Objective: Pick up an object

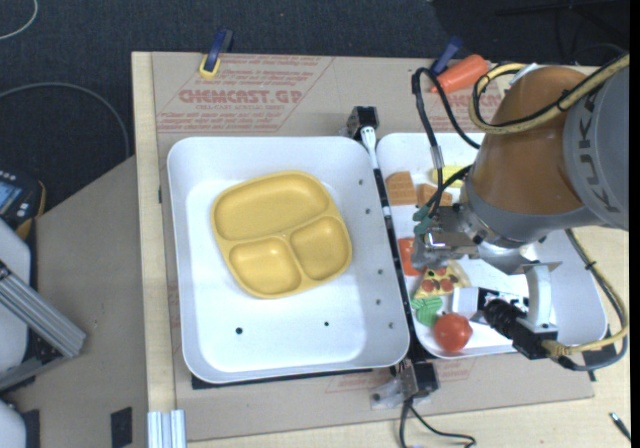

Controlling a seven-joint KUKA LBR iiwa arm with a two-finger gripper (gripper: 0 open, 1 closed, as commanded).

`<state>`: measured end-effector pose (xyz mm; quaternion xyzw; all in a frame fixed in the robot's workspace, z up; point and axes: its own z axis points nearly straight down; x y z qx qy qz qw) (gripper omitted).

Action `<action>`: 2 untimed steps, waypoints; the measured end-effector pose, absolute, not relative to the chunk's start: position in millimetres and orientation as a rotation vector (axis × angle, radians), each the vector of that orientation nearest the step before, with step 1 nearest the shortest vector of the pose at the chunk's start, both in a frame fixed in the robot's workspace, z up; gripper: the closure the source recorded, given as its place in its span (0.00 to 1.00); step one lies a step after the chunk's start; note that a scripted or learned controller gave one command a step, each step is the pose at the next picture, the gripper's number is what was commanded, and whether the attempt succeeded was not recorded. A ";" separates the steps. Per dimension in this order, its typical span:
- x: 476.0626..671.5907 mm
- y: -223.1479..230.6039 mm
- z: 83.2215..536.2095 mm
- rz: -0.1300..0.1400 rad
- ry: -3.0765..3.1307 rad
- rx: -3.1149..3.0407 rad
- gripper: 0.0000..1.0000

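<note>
the arm's bulky orange wrist hangs low over the right bin (590, 306), hiding most of the hand (432, 241), so whether it is parted or closed cannot be told. it seems placed there because the small objects crowd that bin: a red tomato (452, 332), a green piece (427, 308), a pizza slice (437, 282), all near the bin's left wall, leaving little room. the left bin (200, 266) holds just a yellow divided plate (282, 233), with open floor around it.
</note>
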<state>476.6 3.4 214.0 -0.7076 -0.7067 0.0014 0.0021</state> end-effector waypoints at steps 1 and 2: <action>477.1 1.0 235.0 -0.004 -2.224 -2.223 1.00; 480.6 6.6 233.9 -0.002 -2.224 -2.221 1.00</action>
